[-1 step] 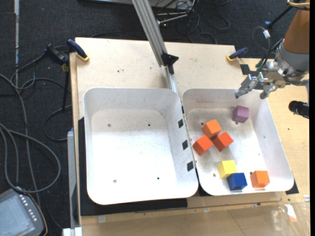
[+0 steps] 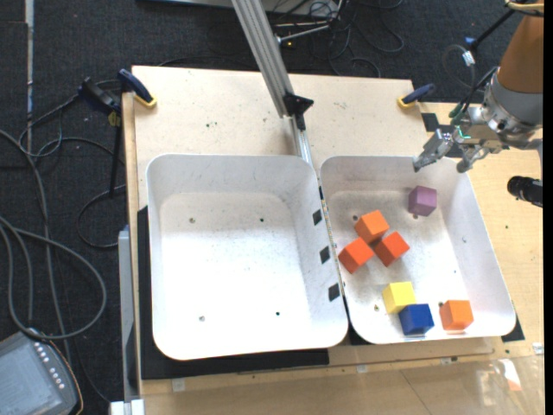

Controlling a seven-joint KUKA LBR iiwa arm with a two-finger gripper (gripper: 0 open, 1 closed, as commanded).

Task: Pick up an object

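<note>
Likeliest pick: the purple block (image 2: 422, 201), lying alone in the far right part of the right bin (image 2: 489, 258), just near of the far wall. Looks small, cube-like, matte lilac, with flat faces turned slightly askew to the bin's edges. Stands free on all sides, well apart from its neighbours, so easy to straddle.

Nearer and to the left: a cluster of three orange blocks (image 2: 372, 225) touching or almost touching. At the near edge: a yellow block (image 2: 397, 296) against a blue block (image 2: 416, 319), then a lone orange block (image 2: 456, 315) just to the right.

Hovering above the bin's far rim, just beyond the purple block: the gripper (image 2: 442, 164), spread and pinching nothing.

Judged as the approach step, with nothing lifted yet. Next move calls for coming a little nearer over the block, squaring to two opposite faces, dropping straight down around them, then pressing together before rising.

To the left: the left bin (image 2: 164, 232).
</note>
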